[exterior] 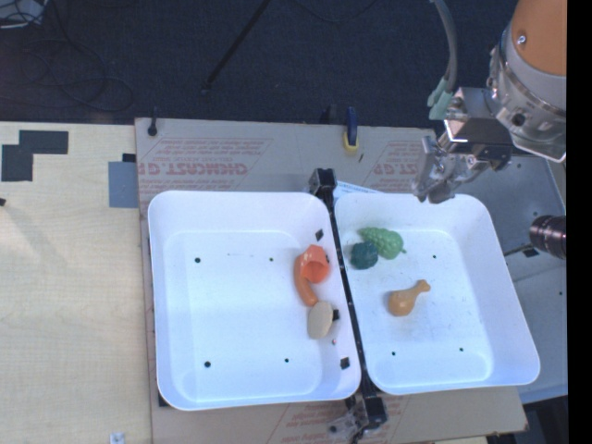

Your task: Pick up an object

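A black clamp [365, 414] is gripping the near edge where the two white bins are meeting, on a cardboard sheet [240, 160] covering a pale wooden bench [65, 294]; dark floor with cables is lying beyond. The gripper [435, 191] is hovering over the right bin [509, 340] at its far rim; whether it is spread or pressed together cannot be told. A green toy [382, 241], a dark teal lump [363, 256] and a tan drumstick [407, 298] are lying below it, apart from it. An orange piece [312, 271] and a beige piece [320, 320] are sitting in the left bin [176, 294].
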Motion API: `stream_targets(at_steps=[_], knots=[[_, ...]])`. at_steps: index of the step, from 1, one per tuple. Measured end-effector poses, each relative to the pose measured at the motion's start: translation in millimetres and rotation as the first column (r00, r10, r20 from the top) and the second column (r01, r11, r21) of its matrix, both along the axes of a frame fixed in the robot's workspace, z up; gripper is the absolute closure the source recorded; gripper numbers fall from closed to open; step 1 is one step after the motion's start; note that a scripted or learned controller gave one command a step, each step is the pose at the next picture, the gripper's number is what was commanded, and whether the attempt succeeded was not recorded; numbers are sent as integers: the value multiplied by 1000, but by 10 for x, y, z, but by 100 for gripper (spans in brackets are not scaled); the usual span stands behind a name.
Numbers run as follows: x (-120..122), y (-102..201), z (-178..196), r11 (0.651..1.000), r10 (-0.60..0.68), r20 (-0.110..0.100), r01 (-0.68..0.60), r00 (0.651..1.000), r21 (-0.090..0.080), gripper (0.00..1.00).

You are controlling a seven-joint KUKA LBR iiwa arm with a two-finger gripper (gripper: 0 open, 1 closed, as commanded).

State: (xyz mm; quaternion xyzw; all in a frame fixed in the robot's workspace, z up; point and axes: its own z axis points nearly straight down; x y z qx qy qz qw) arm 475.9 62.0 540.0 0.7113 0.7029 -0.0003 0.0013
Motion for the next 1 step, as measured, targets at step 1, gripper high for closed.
stream_targets(at_steps=[1], knots=[[83,-509,-1892,1000,6,-20,-6,1000,-1,100]])
